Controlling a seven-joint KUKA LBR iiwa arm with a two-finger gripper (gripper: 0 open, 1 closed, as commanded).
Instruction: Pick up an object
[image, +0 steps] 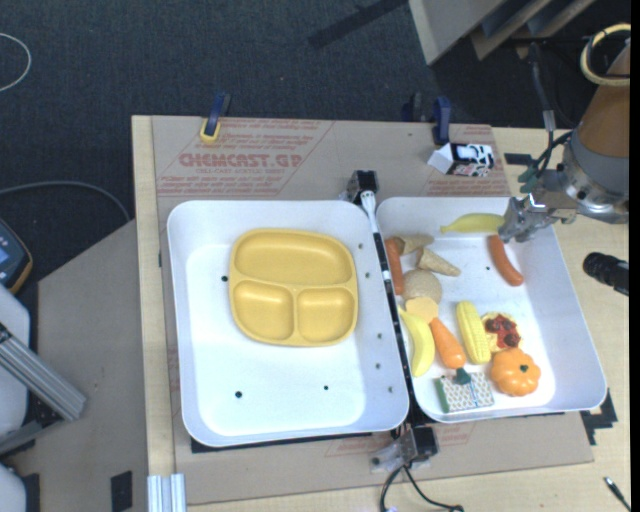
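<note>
The right bin (575, 330) holds several toy foods. Along its far side lie a yellow banana (472, 223) and a red sausage (505, 260). Toward the left are a carrot (393, 265), a beige wedge (438, 262) and a pale round piece (422, 286). Closer to the front are another banana (420, 342), an orange carrot (447, 343), a corn cob (472, 332), a red berry cluster (500, 328), an orange pumpkin (515, 372) and a small green-topped block (462, 392). My gripper (518, 226) hangs over the bin's far right corner, just above the sausage's upper end and right of the banana.
The left bin (200, 380) carries a yellow divided plate (293, 285). A black divider clip (363, 185) sits between the bins at the back. A black-and-white tag (462, 157) lies on the cardboard behind the right bin. The arm's wrist (600, 150) stands at the right edge.
</note>
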